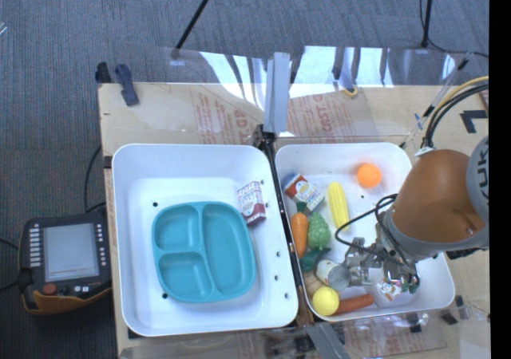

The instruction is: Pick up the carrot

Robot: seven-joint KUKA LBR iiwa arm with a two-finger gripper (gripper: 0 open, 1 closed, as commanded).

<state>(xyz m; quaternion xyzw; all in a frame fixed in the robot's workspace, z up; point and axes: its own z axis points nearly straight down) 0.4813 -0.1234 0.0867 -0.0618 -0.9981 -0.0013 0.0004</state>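
An orange carrot [299, 231] lies upright in the picture at the left side of the right bin [399, 151], touching a green broccoli-like piece [319, 233]. A second long orange piece [356, 302] lies at the bin's front edge beside a yellow lemon [325, 300]. My gripper [361, 272] hangs low over the front middle of the right bin, just above that front orange piece and to the right of the carrot. Its metal parts partly hide the items beneath it.
The right bin also holds a corn cob [338, 204], an orange ball [368, 175], a red-and-white snack pack [304, 190] and a pale round piece [325, 270]. The left bin [132, 190] carries a blue divided plate [204, 250] and a small carton [251, 202].
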